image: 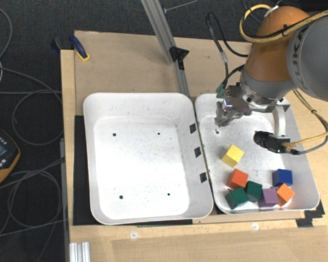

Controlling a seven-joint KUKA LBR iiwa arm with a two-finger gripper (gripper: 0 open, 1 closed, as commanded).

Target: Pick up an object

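Note:
My gripper (223,115) hangs over the upper left part of the right bin (300,146), above and apart from the blocks. A yellow block (233,155) lies below it near the bin's middle. Further down sits a cluster: an orange block (239,178), two green blocks (236,197) (254,190), a purple block (269,197), a second orange block (285,193) and a blue block (282,177). Nothing shows between the fingers.
The left bin (98,113) lies beside the right one, with black clips (197,152) along the shared rim. A metal pole (164,31) slants up from behind the bins. Cables trail off the bench at left.

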